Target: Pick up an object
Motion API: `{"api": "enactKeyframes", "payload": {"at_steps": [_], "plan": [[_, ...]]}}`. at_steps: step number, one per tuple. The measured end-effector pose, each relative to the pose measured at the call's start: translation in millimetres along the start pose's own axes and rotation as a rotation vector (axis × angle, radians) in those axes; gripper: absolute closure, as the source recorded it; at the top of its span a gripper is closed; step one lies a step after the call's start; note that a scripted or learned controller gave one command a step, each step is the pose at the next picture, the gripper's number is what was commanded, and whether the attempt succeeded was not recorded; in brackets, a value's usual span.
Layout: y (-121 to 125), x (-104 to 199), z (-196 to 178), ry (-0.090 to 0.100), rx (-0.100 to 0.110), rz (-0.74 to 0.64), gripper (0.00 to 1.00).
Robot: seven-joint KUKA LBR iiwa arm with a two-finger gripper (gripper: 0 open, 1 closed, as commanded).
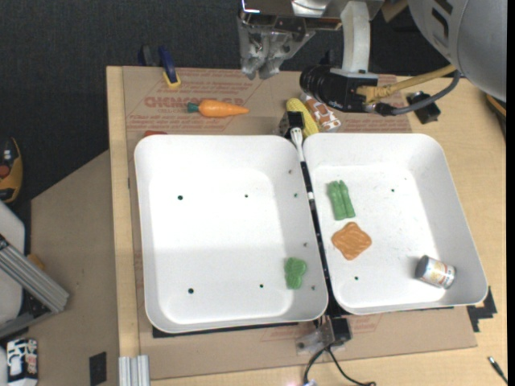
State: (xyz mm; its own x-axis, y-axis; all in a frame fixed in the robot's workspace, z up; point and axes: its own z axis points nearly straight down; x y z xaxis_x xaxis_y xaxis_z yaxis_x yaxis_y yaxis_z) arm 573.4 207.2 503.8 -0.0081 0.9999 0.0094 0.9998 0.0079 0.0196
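claw (pixel 261 61) raised, pointing down

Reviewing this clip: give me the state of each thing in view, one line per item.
Gripper: raised above the board behind the bins, nothing seen between its fingers.
Carrot: lying on the board, outside the bins.
Green piece: lying in the left bin, near its right wall.
Green bean pods: lying flat in the right bin.
Orange piece: lying flat in the right bin.
Can: on its side in the right bin.

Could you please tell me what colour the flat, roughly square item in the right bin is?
Orange: the flat, roughly square orange piece lies mid-bin in the camera view.
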Motion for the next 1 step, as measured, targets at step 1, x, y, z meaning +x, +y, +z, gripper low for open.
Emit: {"api": "enactKeyframes", "payload": {"at_steps": [1], "plan": [[-93.1, 14.7, -37.5, -0.004, 0.015, 0.0, 1.0]]}}
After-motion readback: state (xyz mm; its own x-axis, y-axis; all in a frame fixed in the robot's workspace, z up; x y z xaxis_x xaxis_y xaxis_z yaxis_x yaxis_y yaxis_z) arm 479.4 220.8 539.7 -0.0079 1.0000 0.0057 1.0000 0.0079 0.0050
